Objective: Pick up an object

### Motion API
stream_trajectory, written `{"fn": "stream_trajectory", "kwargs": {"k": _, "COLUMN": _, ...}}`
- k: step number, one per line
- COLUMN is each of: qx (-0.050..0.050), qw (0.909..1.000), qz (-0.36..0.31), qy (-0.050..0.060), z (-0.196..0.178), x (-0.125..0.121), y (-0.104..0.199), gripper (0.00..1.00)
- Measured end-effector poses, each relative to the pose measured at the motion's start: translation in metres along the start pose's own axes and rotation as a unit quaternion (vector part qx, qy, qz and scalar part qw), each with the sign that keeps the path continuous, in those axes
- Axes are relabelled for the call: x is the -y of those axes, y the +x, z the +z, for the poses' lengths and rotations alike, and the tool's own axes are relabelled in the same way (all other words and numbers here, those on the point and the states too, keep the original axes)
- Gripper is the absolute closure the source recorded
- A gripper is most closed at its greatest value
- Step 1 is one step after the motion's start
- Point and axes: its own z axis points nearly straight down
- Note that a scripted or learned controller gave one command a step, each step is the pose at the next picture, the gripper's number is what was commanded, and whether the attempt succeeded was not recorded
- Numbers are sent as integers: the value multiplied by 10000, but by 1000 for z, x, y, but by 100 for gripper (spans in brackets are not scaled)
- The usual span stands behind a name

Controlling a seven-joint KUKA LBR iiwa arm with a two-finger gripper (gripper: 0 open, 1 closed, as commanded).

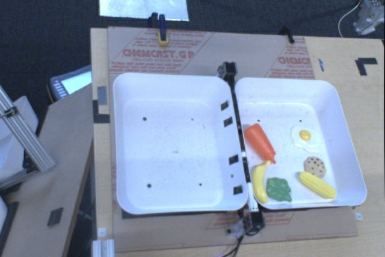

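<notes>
You look down on two shallow white bins side by side on a bench. The left bin (pixel 124 129) has a bare white floor. All the toy food lies in the right bin (pixel 340 106), towards its near half. An orange carrot (pixel 260 140) lies at a slant by the divider. Just below it is a yellow banana (pixel 259 183), touching a green leafy piece (pixel 279 189). A fried egg (pixel 304 136) lies further right, with a speckled cookie (pixel 314 166) nearer you and a yellow corn cob (pixel 317 185) just beside the cookie. You cannot tell how far open the gripper's jaws are, or whether they hold or touch anything.
</notes>
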Motion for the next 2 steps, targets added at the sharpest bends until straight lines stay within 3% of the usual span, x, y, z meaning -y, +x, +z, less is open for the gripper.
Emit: {"fn": "stream_trajectory", "kwargs": {"k": 2, "qx": 20, "qw": 10000, "qz": -43, "qy": -35, "z": -23, "x": -2, "y": 0, "gripper": 100}}
